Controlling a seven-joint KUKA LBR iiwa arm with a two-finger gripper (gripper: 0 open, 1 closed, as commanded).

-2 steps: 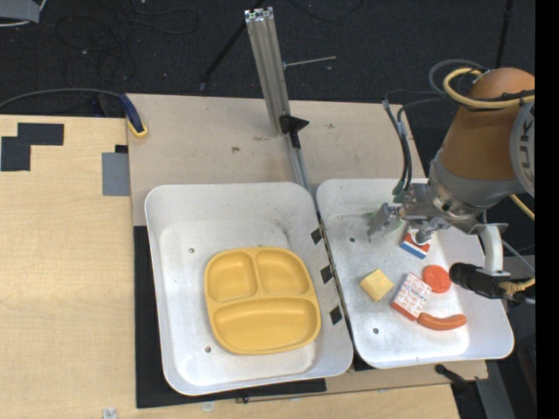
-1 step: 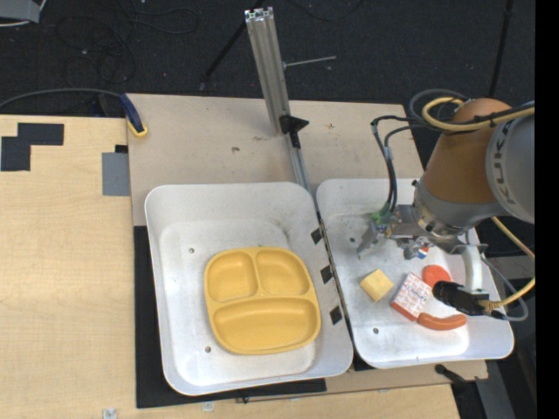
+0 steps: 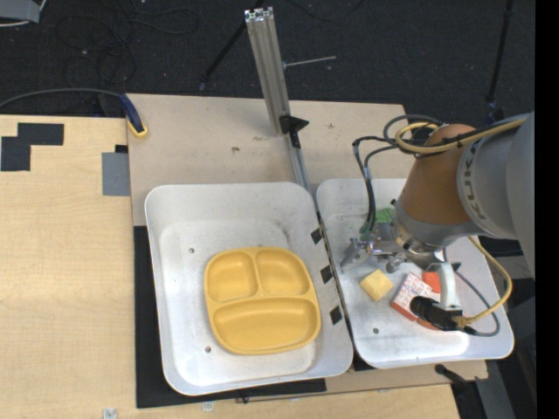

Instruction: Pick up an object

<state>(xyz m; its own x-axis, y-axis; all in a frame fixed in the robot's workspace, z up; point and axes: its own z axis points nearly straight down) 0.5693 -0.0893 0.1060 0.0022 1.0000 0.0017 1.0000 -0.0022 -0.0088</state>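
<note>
In the right bin (image 3: 489, 343) a small pale yellow block (image 3: 377, 284) lies near the middle. A red and white box (image 3: 410, 293) sits just to its right, partly hidden by the wrist. Something green (image 3: 382, 217) peeks out at the arm's left edge, farther back. My gripper (image 3: 370, 250) hangs low over the right bin, just behind the yellow block and close to the bin's left wall. The orange band and grey arm cover much of the bin behind it. Nothing is visibly held.
The left bin (image 3: 175, 234) holds a yellow divided plate (image 3: 261, 299) with three compartments. A metal post (image 3: 272, 77) stands behind the bins, with a thin rod running down toward the gap between them. Cables loop above the wrist.
</note>
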